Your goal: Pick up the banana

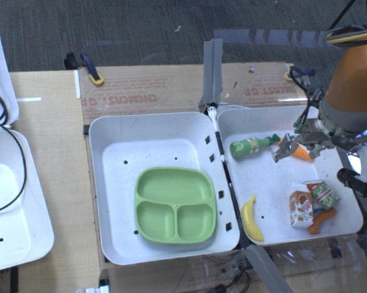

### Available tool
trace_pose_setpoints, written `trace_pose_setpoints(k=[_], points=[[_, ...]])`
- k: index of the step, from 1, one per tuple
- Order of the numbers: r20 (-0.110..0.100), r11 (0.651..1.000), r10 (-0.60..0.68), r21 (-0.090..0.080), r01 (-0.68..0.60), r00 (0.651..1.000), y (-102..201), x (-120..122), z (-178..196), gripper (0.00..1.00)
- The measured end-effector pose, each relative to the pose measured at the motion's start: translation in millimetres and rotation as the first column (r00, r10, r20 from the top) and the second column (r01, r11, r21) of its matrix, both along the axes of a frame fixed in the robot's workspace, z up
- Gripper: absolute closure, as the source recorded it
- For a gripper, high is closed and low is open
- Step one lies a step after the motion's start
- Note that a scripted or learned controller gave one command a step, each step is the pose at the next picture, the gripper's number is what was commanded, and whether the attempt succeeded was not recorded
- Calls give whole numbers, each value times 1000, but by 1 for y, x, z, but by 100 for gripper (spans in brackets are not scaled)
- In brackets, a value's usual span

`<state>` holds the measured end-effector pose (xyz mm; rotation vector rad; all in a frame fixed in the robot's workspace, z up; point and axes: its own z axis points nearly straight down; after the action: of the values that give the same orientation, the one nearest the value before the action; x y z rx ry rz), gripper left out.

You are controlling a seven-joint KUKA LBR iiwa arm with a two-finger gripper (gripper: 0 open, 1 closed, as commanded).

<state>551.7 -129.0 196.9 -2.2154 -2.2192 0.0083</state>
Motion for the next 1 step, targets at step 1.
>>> trace_pose_setpoints(k=[1], points=[[0, 1000, 7, -1, -7, 1000, 99, -32, -9, 0]])
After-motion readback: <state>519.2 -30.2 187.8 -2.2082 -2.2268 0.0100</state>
